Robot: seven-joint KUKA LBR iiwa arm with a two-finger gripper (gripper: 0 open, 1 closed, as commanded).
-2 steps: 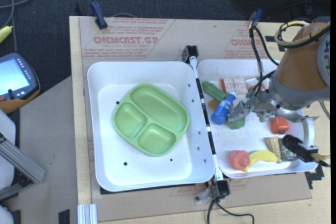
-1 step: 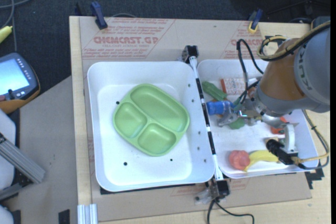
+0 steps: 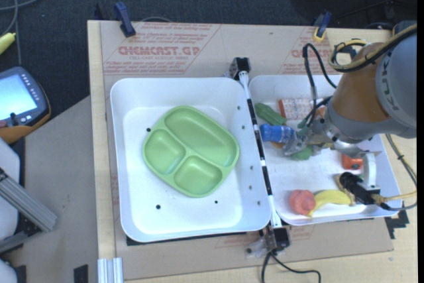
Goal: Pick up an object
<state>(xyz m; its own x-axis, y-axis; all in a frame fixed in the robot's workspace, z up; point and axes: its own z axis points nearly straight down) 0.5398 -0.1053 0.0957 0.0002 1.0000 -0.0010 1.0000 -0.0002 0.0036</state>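
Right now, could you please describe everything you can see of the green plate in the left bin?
The green plate is a pale green tray that looks like smooth plastic, with rounded corners and three sunken sections: one long one along the upper right side and two smaller ones below it. It lies flat and right side up, turned at a slant, near the middle of the left bin. Nothing lies in it, and it touches only the bin floor.

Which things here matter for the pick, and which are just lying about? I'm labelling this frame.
Job: end effector; blue plastic bottle; dark green soft item; pink round ball; yellow toy banana.
Lying about: light green divided plastic tray; blue bench clamps.
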